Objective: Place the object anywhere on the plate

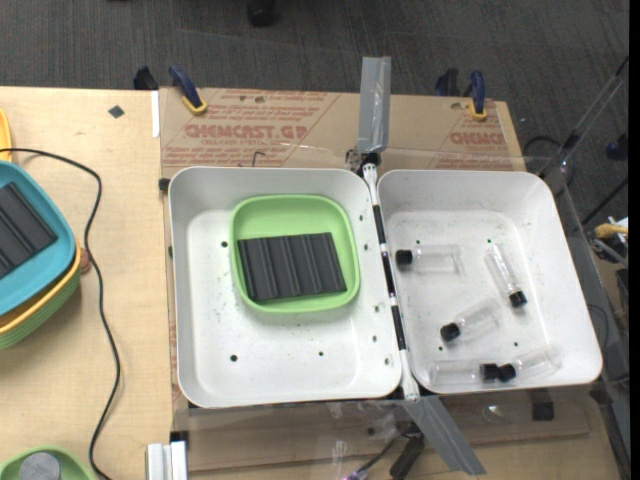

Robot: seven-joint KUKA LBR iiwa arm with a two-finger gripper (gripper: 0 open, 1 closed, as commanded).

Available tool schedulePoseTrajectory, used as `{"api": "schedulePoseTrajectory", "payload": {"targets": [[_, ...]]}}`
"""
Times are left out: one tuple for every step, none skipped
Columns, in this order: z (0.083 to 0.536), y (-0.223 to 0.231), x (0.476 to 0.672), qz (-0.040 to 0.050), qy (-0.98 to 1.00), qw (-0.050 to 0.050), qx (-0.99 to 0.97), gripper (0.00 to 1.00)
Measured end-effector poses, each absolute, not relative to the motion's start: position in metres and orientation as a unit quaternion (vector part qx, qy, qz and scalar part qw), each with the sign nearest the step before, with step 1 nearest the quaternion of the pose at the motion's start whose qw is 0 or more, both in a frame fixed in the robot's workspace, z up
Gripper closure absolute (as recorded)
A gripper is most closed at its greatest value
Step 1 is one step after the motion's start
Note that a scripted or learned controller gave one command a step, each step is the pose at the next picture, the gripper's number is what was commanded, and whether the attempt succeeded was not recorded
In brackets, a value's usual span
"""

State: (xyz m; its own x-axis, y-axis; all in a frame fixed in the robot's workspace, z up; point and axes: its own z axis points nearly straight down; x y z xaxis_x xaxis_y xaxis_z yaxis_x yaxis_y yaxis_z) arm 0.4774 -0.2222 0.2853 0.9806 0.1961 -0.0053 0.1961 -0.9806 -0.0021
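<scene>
A: How far along?
B: Not begun, I'd judge. Four vials [468,323] lie in the right bin [460,203], from 6 o'clock back to 10; one is probably the object.
A: Plate [295,206]?
B: Left bin [280,353], towards 12, under a dark mat [295,266]. Gripper's state: can't tell.

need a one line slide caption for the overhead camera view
Green plate holding a dark ribbed pad in the left bin; four clear black-capped vials scattered in the right bin.
</scene>
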Motion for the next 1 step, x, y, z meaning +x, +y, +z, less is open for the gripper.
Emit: {"api": "schedulePoseTrajectory", "payload": {"targets": [[0.2583, -0.2222, 0.477, 0.0034, -0.098, 0.001, -0.995, 0.0]]}}
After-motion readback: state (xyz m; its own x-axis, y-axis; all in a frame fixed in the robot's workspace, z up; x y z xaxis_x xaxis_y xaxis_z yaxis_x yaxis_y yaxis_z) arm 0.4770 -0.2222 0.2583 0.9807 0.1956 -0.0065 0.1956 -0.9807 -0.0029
